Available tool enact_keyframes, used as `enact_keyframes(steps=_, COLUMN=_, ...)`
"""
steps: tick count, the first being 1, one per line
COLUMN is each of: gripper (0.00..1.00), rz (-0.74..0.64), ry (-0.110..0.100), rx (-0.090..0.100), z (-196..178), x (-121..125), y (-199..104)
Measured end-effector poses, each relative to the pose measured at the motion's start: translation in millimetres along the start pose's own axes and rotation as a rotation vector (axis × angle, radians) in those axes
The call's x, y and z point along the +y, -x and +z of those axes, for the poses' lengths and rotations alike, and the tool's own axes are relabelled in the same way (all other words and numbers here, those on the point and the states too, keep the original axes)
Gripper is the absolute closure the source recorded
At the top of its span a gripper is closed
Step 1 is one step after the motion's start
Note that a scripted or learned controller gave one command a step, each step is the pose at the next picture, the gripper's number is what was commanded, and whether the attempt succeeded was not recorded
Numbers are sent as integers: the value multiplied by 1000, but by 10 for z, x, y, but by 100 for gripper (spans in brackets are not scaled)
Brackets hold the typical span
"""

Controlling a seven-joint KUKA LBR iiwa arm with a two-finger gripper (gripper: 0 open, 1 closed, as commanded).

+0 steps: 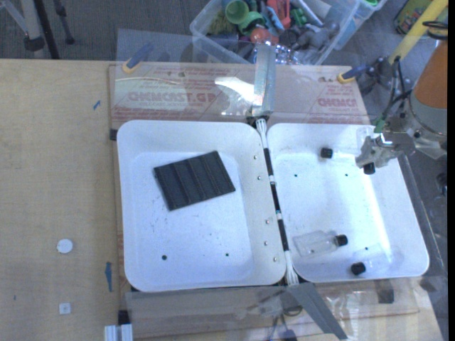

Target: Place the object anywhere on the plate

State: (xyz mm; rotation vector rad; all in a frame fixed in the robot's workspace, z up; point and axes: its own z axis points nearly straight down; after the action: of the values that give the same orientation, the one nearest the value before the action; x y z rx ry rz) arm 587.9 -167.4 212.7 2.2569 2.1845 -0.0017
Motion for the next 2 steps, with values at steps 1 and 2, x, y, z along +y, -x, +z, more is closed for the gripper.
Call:
enact_keyframes(steps=1, gripper=100, rz=60, ry=-3, rx=3, z=148, x=-474, y=-801)
enact_keyframes(steps=2, gripper=100, rz=131, ry=-5, rx=2, z=189, x=-646, y=-1732)
